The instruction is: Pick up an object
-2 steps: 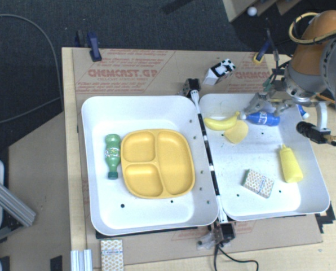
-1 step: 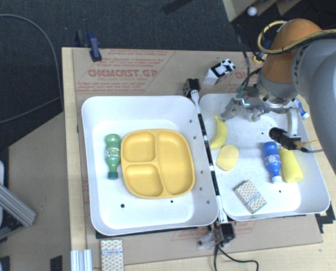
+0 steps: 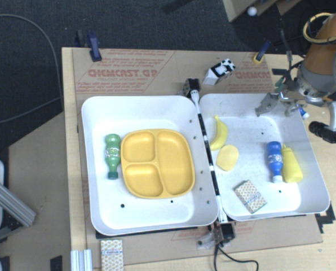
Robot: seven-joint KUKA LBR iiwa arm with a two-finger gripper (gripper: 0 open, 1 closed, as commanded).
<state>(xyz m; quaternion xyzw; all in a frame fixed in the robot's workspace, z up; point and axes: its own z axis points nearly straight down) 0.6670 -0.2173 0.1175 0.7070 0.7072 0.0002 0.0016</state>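
Observation:
My gripper point(image 3: 279, 107) hangs open over the back edge of the right bin point(image 3: 309, 199), nothing between its fingers. Below it in that bin lie a blue bottle point(image 3: 274, 160) and a yellow bottle point(image 3: 292, 164) side by side. A banana point(image 3: 219, 133) and a pale yellow round piece point(image 3: 228, 157) rest near the bin's left wall. A small patterned box point(image 3: 250, 196) lies toward the front. The left bin point(image 3: 94, 129) holds a yellow divided plate point(image 3: 155, 162) and a green bottle point(image 3: 112, 156) to its left.
A black-and-white object point(image 3: 221, 69) sits on the cardboard behind the bins. Blue clamps point(image 3: 93, 47) grip the board's back edge. A patterned card point(image 3: 111, 254) lies in front of the left bin. The arm's orange band point(image 3: 326, 30) is at the upper right.

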